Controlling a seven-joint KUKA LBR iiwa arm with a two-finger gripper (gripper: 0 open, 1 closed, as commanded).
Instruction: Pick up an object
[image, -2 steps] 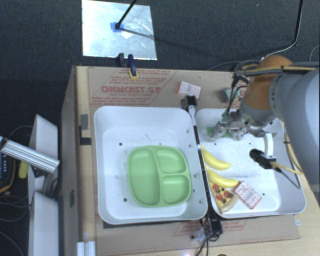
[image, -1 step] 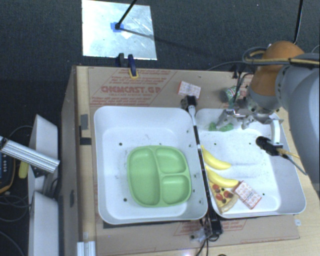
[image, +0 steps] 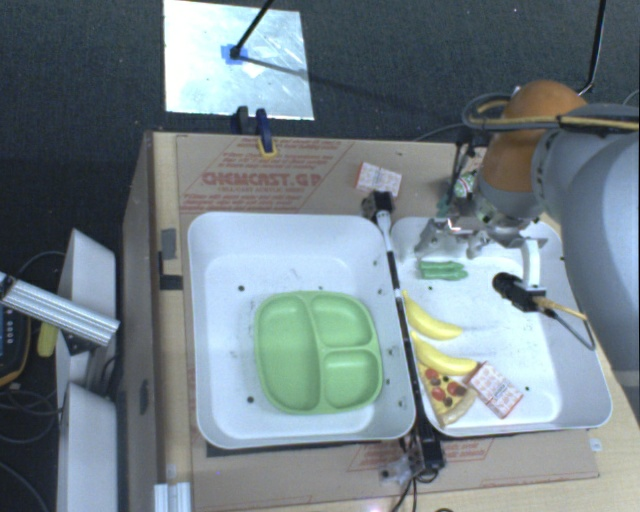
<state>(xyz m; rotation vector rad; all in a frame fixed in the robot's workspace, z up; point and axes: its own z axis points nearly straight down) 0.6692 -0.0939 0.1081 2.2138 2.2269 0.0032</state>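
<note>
The counter (image: 260, 180), topped with brown printed cardboard, carries two shallow white plastic bins side by side. The grey arm with its orange band (image: 590, 190) reaches over the far end of the right bin (image: 570, 380). The left bin (image: 215, 300) holds only a pale green, smooth, three-compartment plastic plate (image: 320, 350). Along the right bin's left wall lie two curved yellow toy bananas (image: 432, 322), one just nearer than the other. Nearer still are a flat pizza-slice toy (image: 447, 395) and a small red-and-white packet (image: 497, 390).

The smallest piece, a slim, glossy green pod-shaped toy (image: 442, 269), lies at the bin's far end, its long axis running left to right. The metal claw (image: 455, 235) hangs just beyond it on the far side, so the pod is likely the closest target. I cannot tell how far the claw is open; nothing shows in its grip.
</note>
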